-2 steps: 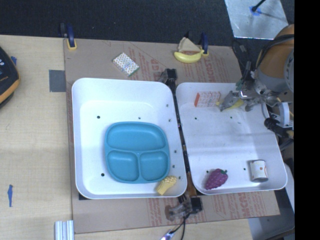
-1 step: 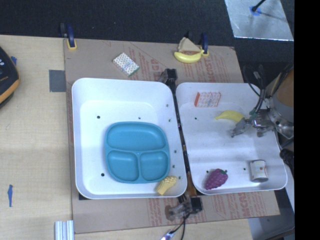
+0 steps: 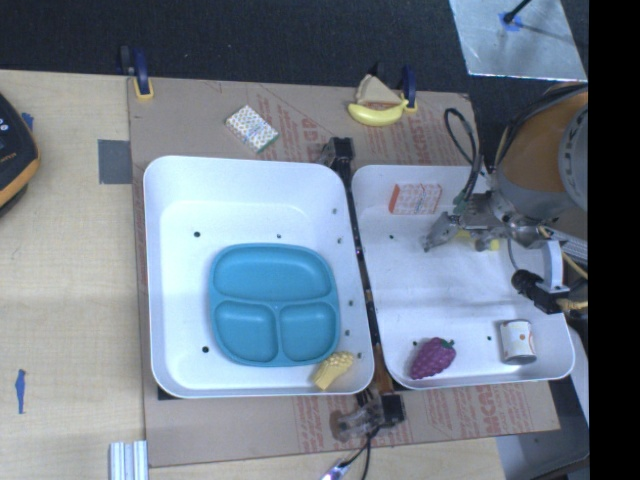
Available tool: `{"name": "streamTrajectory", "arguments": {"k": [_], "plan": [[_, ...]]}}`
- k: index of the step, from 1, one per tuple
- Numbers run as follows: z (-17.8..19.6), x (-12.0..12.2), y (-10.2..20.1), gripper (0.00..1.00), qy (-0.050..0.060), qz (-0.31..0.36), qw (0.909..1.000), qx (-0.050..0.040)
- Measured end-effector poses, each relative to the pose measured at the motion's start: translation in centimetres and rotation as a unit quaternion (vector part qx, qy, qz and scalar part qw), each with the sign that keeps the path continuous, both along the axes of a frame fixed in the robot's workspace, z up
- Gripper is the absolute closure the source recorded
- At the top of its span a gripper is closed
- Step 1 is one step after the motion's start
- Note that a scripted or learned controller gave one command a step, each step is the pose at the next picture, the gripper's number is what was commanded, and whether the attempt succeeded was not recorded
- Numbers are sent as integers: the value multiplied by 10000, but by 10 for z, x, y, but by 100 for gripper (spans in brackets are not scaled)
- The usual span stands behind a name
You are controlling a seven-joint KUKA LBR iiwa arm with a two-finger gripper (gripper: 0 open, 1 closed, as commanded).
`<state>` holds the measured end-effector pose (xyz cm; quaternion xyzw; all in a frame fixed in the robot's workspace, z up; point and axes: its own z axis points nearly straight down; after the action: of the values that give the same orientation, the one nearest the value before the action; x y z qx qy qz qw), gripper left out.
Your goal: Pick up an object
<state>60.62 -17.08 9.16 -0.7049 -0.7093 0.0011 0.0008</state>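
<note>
The right bin (image 3: 400, 298) holds a small orange-and-white packet (image 3: 414, 198) at its far edge. A purple bunch of grapes (image 3: 432, 357) and a small white can (image 3: 517, 340) lie near its front edge. My gripper (image 3: 440, 236) hangs low over the far right part of this bin, pointing left. It is just right of and below the packet, with nothing seen in it. The left bin (image 3: 175, 218) holds a blue divided plate (image 3: 273, 303) and a yellow piece of corn (image 3: 333, 370) at its front right corner.
On the cardboard behind the bins lie a banana (image 3: 377, 113) with a sandwich wedge (image 3: 378, 90) and a small patterned packet (image 3: 251, 127). A black and orange device (image 3: 12, 153) sits at the far left. Cables loop beside the arm (image 3: 545, 158).
</note>
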Motion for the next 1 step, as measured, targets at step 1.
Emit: {"name": "streamTrajectory", "arguments": {"k": [1], "plan": [[1, 50, -40, 0, -4, -9, 10000, 1]]}}
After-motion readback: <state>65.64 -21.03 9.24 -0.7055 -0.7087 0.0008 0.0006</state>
